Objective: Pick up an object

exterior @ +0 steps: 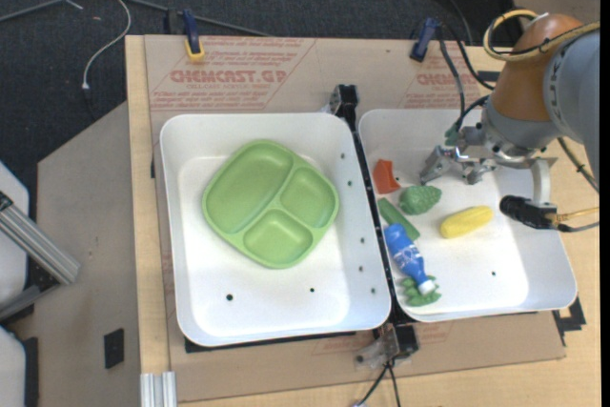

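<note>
We see the tool point(456, 165) over the right bin point(534, 286), toward that bin's 12 o'clock side, on the grey arm point(572, 86) that comes in from 3 o'clock. We cannot tell whether the tool is spread or pressed together. It hangs over bare white floor, near the green lumpy piece point(419, 198), which lies at the tool's 7 o'clock and apart from it. The things to pick all lie in this bin's 9 o'clock half and middle. The yellow piece point(465, 222) rests close to the centre, at 4 o'clock of the green lumpy piece. An orange-red piece point(384, 174) sits against the wall at 10 o'clock. Below it a flat green strip point(396, 216) runs down to the blue bottle point(404, 254), which lies on its side at 8 o'clock, its cap end meeting a small green bit point(425, 295) at 7 o'clock. In the left bin point(191, 300) a green divided plate point(271, 202) lies flat near the middle. Both bins stand side by side on the brown worktop point(276, 71).
</note>
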`<state>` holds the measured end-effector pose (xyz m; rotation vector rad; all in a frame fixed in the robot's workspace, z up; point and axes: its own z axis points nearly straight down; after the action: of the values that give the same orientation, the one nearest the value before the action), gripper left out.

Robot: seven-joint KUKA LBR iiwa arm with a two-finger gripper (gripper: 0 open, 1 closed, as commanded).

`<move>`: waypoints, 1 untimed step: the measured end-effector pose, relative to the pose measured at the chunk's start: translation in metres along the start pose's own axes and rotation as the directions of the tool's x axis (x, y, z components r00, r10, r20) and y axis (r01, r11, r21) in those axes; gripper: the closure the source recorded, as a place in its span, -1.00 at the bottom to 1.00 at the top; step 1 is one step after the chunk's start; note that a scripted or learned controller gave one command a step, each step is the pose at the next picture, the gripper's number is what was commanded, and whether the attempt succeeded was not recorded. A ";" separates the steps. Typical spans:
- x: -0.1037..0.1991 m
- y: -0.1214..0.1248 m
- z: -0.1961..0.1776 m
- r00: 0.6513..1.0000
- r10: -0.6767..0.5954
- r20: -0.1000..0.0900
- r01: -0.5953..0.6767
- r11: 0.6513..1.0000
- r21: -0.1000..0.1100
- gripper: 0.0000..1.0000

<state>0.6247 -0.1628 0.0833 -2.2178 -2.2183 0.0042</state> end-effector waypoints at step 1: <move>0.000 0.002 -0.013 1.000 -0.001 0.000 0.001 1.000 -0.005 1.00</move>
<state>0.6264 -0.1627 0.0965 -2.2199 -2.2217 -0.0011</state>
